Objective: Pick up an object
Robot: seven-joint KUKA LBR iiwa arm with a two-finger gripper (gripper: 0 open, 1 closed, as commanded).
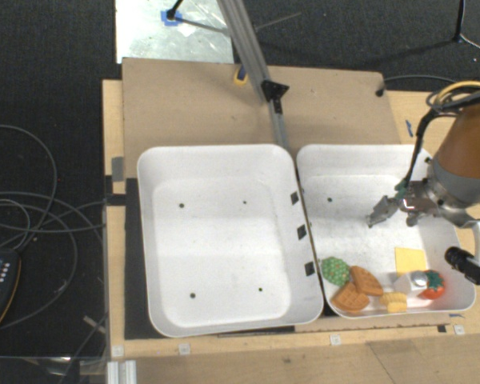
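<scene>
Several small objects lie along the near edge of the right bin (pixel 344 174): a green knobbly piece (pixel 334 270), two orange-brown waffle-like pieces (pixel 358 289), a small yellow piece (pixel 394 302), a yellow square block (pixel 410 258) and a grey-and-red item (pixel 426 283). My gripper (pixel 396 212) hangs over the right bin's middle right, above and behind the objects, with its fingers spread apart and nothing between them. It is clear of every object.
The left bin (pixel 224 238) lies beside the right one, with black clips on the shared wall. A slanted grey pole (pixel 252 46) crosses the brown board behind the bins. Cables and a pendant lie on the floor at the left.
</scene>
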